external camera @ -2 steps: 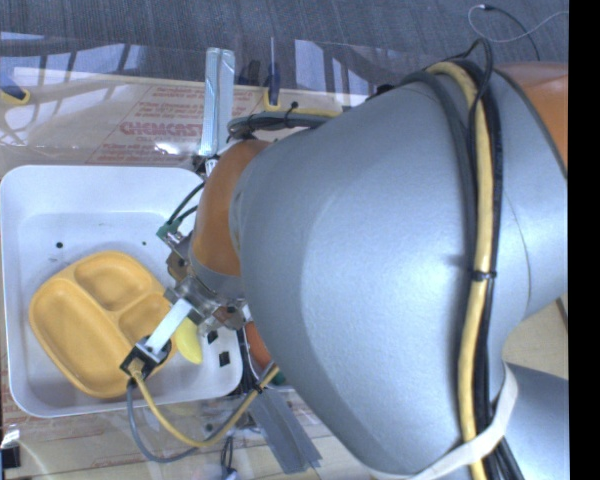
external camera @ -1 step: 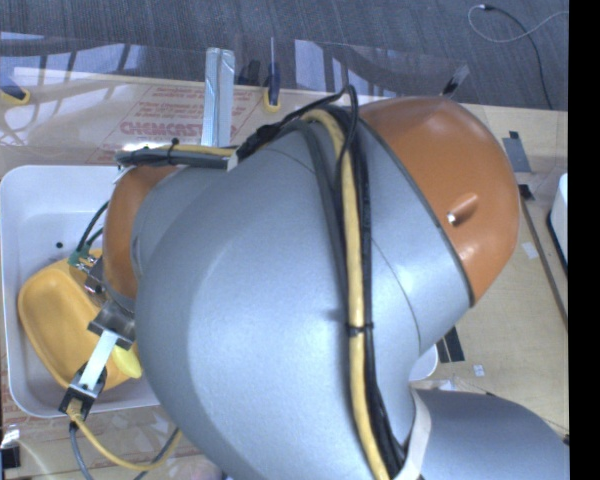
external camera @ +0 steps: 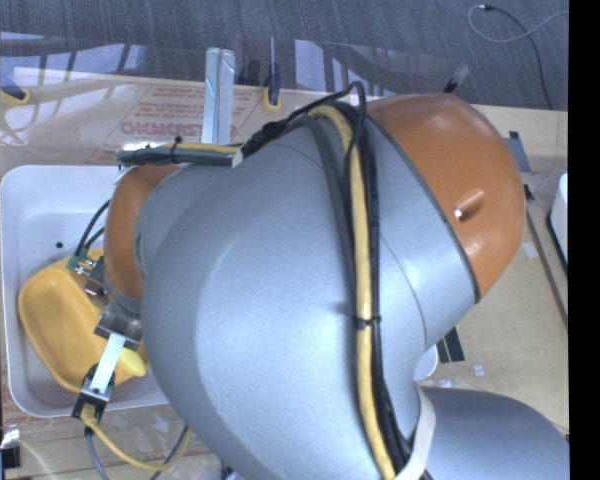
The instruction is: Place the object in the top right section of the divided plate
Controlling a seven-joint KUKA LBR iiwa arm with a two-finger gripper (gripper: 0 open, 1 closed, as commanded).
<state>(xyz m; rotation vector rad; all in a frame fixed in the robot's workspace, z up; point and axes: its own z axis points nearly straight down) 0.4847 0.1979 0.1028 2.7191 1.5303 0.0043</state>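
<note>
Camera view: illegible red-printed cardboard [external camera: 130, 108]

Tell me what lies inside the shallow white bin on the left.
A yellow rounded plastic object lies in the shallow white bin, near its left wall. The big grey arm covers the bin's right part, so anything there is hidden.

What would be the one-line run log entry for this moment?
arm: over left bin | yellow plate: in left bin, partly hidden | tool: fingers hidden | placement: unconfirmed

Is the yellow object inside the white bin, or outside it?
Inside. The yellow object lies on the floor of the left white bin, within its rim, beside the arm.
</note>
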